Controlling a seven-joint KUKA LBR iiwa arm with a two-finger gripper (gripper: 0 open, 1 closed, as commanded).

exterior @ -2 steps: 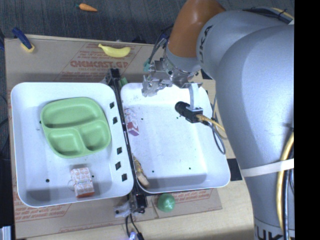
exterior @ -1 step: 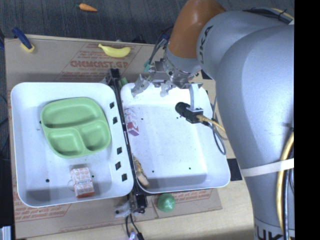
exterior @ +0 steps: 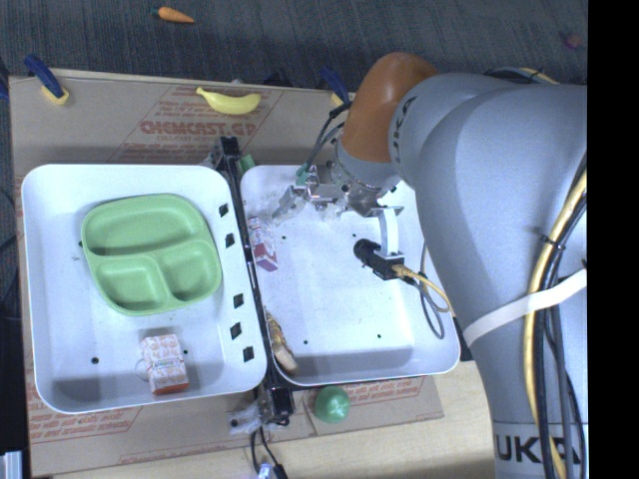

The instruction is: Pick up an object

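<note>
Cardboard lines your bench under both bins. Your gripper (exterior: pixel 318 196) hangs at the right bin's (exterior: pixel 399 352) eleven o'clock corner, grip state unclear; a small red-and-white packet (exterior: pixel 263 245) lies at its seven o'clock.

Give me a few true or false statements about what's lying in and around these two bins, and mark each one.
1. The green tray lies in the left bin. True.
2. The banana lies inside the right bin. False: it lies on the cardboard behind the bins.
3. The green ball sits outside the bins, at the near edge. True.
4. The small carton rests on the green tray. False: it lies on the bin floor, nearer the camera.
</note>
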